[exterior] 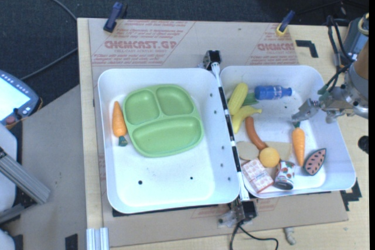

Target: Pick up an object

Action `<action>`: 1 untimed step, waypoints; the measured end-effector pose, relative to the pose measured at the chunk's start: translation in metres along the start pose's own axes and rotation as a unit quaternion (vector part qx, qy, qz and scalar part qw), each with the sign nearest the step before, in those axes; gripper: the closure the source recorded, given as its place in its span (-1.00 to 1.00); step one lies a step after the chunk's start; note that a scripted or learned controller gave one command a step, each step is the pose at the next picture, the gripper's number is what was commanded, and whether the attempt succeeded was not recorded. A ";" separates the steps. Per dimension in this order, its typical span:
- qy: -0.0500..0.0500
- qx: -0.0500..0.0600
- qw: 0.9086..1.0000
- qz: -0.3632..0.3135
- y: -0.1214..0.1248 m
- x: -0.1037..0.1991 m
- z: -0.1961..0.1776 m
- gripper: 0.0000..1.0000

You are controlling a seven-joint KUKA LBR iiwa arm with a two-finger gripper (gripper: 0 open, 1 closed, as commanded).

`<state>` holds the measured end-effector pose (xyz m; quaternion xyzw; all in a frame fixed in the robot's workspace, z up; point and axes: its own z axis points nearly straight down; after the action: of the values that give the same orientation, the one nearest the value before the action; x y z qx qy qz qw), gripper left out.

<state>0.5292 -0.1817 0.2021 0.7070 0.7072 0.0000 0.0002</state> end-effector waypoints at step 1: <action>0.000 -0.002 1.000 0.000 -0.013 0.001 0.116 -1.00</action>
<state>0.5167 -0.1804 0.0857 0.7069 0.7073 0.0008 0.0017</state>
